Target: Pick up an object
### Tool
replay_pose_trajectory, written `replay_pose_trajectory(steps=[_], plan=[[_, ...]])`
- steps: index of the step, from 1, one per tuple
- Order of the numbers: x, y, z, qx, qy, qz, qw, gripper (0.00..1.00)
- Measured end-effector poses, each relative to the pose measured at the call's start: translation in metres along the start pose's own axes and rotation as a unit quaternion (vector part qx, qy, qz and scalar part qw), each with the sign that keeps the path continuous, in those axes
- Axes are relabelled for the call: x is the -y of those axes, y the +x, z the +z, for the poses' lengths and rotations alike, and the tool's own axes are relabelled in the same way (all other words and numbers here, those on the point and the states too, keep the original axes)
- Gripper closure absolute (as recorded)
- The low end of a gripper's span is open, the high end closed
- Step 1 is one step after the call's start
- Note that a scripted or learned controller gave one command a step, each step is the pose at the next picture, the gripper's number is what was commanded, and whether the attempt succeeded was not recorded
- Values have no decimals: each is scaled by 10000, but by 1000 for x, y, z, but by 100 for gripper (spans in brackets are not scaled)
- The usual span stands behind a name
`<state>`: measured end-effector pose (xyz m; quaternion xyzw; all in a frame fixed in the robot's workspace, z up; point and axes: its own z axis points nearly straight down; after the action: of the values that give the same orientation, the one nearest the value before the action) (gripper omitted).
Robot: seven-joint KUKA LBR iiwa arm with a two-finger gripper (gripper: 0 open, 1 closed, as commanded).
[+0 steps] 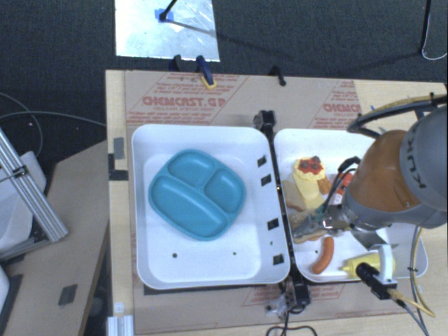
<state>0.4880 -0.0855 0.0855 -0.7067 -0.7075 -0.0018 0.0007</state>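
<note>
The gripper hangs low over the toy food, its state I cannot tell, with the light, smooth sausage just below, best pinched mid-length.

Orange sausage lying tilted, right bin, near front

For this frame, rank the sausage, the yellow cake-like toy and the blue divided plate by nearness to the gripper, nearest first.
Taking the gripper as low in the right bin:
1. Sausage, right bin, just below the gripper.
2. Yellow cake-like toy, right bin, above the gripper.
3. Blue divided plate, left bin, far to the left.
</note>
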Motion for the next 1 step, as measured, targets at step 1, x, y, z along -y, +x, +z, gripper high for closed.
replay_pose_trajectory(steps=[1], plan=[[-4,0,-15,1,-62,-4,10000,100]])
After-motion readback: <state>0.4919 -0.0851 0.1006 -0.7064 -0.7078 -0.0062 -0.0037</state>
